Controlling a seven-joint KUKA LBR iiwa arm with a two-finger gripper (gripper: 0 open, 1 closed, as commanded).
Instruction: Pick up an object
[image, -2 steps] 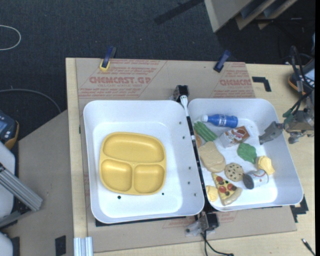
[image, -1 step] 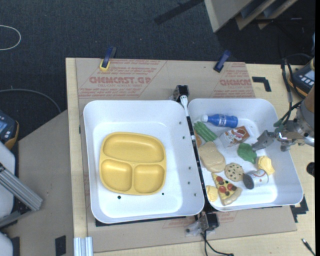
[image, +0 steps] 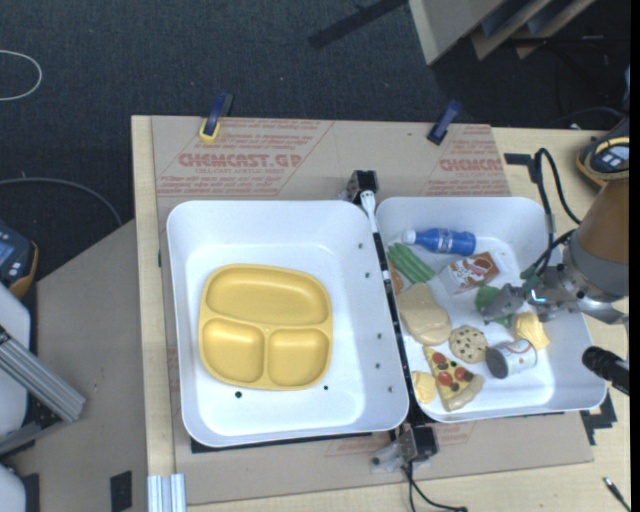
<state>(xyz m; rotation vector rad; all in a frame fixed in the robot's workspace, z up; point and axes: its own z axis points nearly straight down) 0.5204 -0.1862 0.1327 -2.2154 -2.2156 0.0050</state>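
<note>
The right bin (image: 470, 207) holds several toy foods: a blue bottle (image: 445, 240), a green pickle (image: 410, 266), a snack packet (image: 473, 272), a beige flat bread (image: 425, 315), a cookie (image: 467, 344), a pizza slice (image: 452, 378), a small can (image: 510, 358) and a yellow wedge (image: 533, 330). My gripper (image: 510, 302) reaches in from the right and sits low over the bin's middle right. It is beside a small green piece (image: 489, 297) and just above the can and the wedge. Nothing visibly hangs from it.
The left bin (image: 190, 300) holds a yellow divided plate (image: 266, 325). The arm's orange band (image: 608, 235) stands over the right bin's right rim. Cables (image: 545, 190) run along the bench at the far right. Clamps (image: 211, 118) pin the cardboard at the back.
</note>
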